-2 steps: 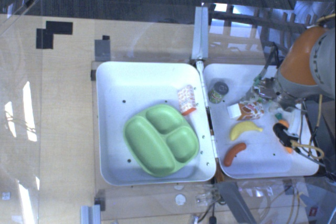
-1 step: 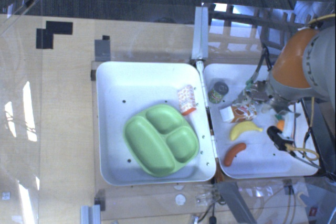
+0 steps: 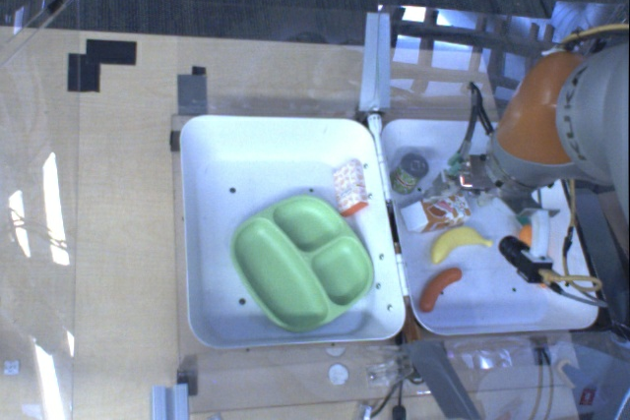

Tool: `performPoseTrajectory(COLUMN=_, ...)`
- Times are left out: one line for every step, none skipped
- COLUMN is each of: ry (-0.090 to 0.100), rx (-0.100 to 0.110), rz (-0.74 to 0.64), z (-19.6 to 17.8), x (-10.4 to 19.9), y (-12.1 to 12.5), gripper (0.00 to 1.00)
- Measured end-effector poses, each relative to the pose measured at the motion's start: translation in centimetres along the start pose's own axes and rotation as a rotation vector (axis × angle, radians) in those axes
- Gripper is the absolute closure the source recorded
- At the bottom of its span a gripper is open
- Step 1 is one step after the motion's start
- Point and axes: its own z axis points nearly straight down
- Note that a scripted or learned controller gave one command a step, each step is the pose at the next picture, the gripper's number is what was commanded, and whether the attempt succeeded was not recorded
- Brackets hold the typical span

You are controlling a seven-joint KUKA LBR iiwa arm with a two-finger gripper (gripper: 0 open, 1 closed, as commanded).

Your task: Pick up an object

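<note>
Camera view, starting at the left: the pale wooden surface [image 3: 118,211] carries two white bins set side by side. The left bin [image 3: 212,152] holds a green divided plate [image 3: 300,261] toward its 5 o'clock side, with the large compartment at the plate's 8 o'clock end and two smaller ones toward 12 and 3 o'clock. At the plate's 1 o'clock, against the bin's right wall, lies a small white-and-red wrapper [image 3: 348,182], its long axis close to the 12-to-6 line and an orange tip at its 6 o'clock end.

In the right bin [image 3: 492,310], a small round can [image 3: 409,172] sits in the 10 o'clock corner. At the can's 4 o'clock lies a red-and-white packet [image 3: 445,210]. Just at 6 o'clock of the packet is a yellow banana [image 3: 457,244], its long axis near the 9-to-3 line with the right end slightly higher. A red sausage [image 3: 440,288] lies at the banana's 7 o'clock, pointing along the 8-to-2 line.

The grey arm [image 3: 591,113] enters from 3 o'clock, and its pincer [image 3: 471,174] hangs over the bin at the packet's 1 o'clock. I cannot tell whether the pincer is released or clenched.
</note>
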Motion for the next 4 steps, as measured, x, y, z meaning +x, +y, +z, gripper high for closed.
performPoseTrajectory(ry=0.001, rx=0.003, rz=-0.089, z=0.0, x=0.7, y=0.6, gripper=0.00)
performPoseTrajectory(ry=0.010, rx=0.044, rz=0.111, z=1.9, x=2.0, y=-0.2, gripper=0.00)
performPoseTrajectory(ry=0.012, rx=0.037, rz=0.105, z=0.7, x=2.1, y=0.2, gripper=1.00)
performPoseTrajectory(ry=0.011, rx=0.056, rz=0.095, z=-11.5, x=7.6, y=0.8, gripper=1.00)
